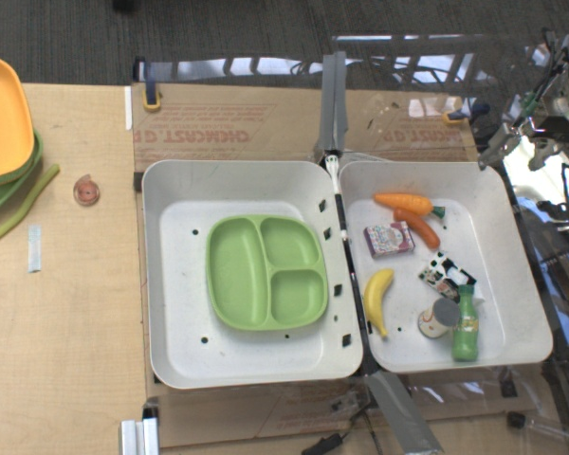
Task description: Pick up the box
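Observation:
The box is small and pink with a white printed face. It lies flat in the right bin, in its upper left part. An orange carrot lies just to its right, nearly touching it. A second carrot lies just behind the box.
The right bin also holds a banana, a black-and-white toy, a green bottle and a small round piece. A green divided plate fills the left bin. Orange and green plates sit at the far left.

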### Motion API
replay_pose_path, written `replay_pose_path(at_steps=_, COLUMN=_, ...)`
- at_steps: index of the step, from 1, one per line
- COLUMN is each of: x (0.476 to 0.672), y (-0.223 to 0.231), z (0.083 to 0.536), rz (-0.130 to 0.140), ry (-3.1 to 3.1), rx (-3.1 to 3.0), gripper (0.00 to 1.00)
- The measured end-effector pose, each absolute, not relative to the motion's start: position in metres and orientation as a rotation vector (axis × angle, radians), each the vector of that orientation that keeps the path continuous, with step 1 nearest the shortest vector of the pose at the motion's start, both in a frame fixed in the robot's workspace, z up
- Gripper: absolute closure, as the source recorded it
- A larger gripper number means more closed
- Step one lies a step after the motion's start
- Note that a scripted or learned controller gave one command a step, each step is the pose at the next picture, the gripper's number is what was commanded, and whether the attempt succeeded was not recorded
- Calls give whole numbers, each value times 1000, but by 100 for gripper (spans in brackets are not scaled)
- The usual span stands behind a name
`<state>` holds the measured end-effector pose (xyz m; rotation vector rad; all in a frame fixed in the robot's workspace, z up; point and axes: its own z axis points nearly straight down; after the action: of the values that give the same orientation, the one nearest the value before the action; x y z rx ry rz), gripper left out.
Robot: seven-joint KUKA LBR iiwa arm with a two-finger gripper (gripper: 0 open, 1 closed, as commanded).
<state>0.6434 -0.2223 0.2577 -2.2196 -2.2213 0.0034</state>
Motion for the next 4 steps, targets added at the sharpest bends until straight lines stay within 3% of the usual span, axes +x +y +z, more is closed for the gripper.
replay_pose_path(at_steps=1, x=606, y=-179, z=173, rz=3, ry=-2226, rx=-2216, gripper=0)
replay_pose_path(at_steps=2, x=641, y=-102, z=126, rz=2, ry=-2392, rx=-2036, gripper=0)
replay_pose_path(at_steps=3, x=621, y=-98, z=99, rz=-10, ry=-2482, rx=-1946, gripper=0)
replay_pose_path(at_steps=4, x=576, y=-102, z=98, rz=-12, ry=-2398, rx=-2045, gripper=0)
